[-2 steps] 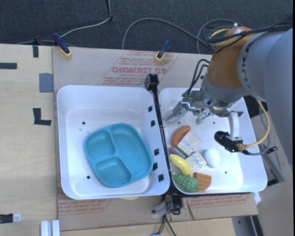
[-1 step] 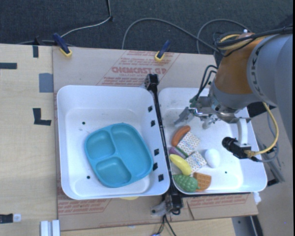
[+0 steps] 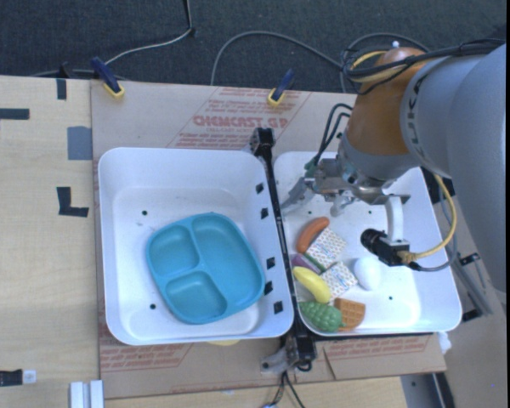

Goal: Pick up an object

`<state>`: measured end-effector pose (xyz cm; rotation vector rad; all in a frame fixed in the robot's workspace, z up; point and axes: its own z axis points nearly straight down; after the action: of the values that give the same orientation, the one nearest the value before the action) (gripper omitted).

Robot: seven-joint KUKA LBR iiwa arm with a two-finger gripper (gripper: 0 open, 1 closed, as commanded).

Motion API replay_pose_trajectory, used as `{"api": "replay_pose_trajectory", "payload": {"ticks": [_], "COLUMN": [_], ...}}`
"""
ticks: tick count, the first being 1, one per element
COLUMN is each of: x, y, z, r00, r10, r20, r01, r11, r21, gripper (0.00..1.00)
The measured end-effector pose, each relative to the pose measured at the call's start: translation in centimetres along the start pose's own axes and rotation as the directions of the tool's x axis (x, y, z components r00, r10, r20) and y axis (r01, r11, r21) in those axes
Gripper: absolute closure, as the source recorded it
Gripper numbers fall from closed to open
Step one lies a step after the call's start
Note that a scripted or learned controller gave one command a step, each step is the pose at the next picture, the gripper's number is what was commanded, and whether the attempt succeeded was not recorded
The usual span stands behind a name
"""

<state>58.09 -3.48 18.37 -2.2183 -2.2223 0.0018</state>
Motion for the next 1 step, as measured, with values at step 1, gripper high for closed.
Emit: {"api": "replay_pose_trajectory", "payload": {"ticks": [1], "x": [-2.45], "y": [4.53], "z": [-0.04], "r00": [1.0], "r10": [0.001], "r20": [0.001], "r01": [-0.001], "r11": [1.0], "r21": [-0.001], "gripper": [0.0]}}
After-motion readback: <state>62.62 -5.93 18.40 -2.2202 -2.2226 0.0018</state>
